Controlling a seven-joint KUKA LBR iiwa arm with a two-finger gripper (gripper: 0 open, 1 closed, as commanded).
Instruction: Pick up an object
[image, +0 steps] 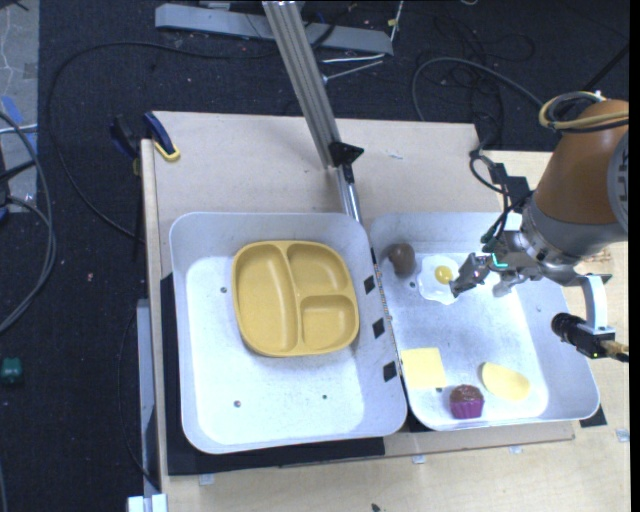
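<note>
The end effector (478, 272) is poised low over the right bin (570, 385), at its far edge, just beside a fried-egg toy (438, 279). Whether the end effector is spread or closed cannot be told from this slanted view, and nothing is seen held in it.

The egg toy is judged the likeliest target. It lies flat, so a low, square descent would be needed, with the yolk centred, or the thin white rim is likely to be skated over. A brown ball (401, 257) sits near the egg toward the bin's far left corner and could be nudged.

Open room is found in the bin's middle. A yellow square (423, 366), a purple cupcake (466, 401) and a yellow lemon-like piece (505, 381) are grouped along the near edge. The left bin (200, 400) carries a yellow divided plate (296, 297).
</note>
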